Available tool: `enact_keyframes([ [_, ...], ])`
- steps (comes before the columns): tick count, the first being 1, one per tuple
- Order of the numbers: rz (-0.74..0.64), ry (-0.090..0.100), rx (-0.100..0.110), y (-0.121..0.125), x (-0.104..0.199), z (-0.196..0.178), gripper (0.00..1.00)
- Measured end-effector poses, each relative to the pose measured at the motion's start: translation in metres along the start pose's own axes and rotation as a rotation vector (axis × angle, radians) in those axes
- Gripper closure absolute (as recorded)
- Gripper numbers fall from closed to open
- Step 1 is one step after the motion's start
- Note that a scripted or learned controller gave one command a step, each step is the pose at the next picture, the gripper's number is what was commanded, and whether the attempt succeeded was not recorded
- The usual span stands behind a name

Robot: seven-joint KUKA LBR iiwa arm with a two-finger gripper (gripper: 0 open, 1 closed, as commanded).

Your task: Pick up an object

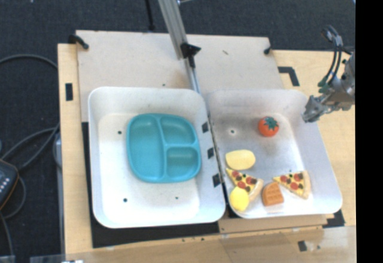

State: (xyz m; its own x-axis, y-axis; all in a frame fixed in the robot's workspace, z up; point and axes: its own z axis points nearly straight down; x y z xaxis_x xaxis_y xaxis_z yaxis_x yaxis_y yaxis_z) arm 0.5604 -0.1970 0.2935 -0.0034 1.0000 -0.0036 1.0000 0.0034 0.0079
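The small round red toy tomato (pixel 268 127) is seen in the right white bin (pixel 311 154), left of and slightly below the gripper (pixel 312 110) at the bin's upper right edge, whose fingers' state cannot be told.

no text, label, brand, number or sign can be read anywhere here (the pictures are too coarse for fine print).
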Motion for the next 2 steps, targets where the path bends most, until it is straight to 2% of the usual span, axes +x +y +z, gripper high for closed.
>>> enact_keyframes([
  [2, -0.002, 0.004, 0.008, 0.028, 0.083, 0.017, 1.00],
])
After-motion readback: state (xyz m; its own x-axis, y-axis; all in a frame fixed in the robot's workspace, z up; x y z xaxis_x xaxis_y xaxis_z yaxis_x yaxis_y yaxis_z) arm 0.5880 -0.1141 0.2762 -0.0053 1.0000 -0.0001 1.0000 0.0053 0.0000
